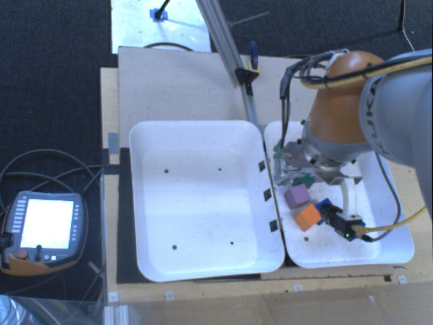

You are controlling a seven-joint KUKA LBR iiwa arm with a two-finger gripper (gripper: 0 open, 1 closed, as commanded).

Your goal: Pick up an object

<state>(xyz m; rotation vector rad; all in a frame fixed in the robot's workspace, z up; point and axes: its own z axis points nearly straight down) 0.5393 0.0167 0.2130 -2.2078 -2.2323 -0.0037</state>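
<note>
My gripper (292, 168) hangs low over the left part of the right bin (379, 252), under the orange wrist band. Right below it lies a small green piece (306, 179), partly hidden by the gripper. A purple block (296, 196) sits just in front of that, and an orange block (308, 217) lies beside it toward the bin's front. A blue piece (325, 204) peeks out to the right of the purple block. I see nothing clearly between the gripper's tips.
The left bin (196, 195) stands next to the right one, sharing a raised middle wall. A slanted metal pole (223, 39) rises behind the bins. A teach pendant (42, 232) lies on the floor at far left.
</note>
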